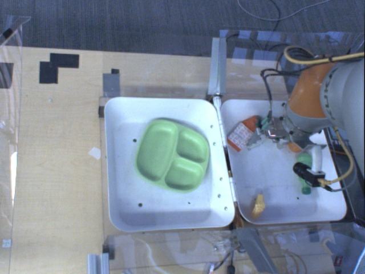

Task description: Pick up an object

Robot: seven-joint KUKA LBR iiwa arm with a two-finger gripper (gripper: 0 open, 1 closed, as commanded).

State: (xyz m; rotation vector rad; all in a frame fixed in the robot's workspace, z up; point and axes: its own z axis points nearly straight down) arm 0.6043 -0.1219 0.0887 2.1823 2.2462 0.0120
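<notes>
In the right bin (pixel 285 210), a red and white packet (pixel 241 134) lies near the back left corner. My gripper (pixel 263 135) is low in this bin, right beside the packet on its right, and looks to be touching its edge. A small yellow-brown piece (pixel 258 205) rests near the bin's front left. A green object (pixel 307 160) lies at the right side, partly hidden under the arm, with an orange bit (pixel 293 148) just behind it.
The left bin (pixel 122 210) holds a green divided plate (pixel 173 154) at its middle. A metal divider (pixel 223 147) separates the bins. The grey arm with its orange band (pixel 311 93) and black cables covers the right bin's back right part.
</notes>
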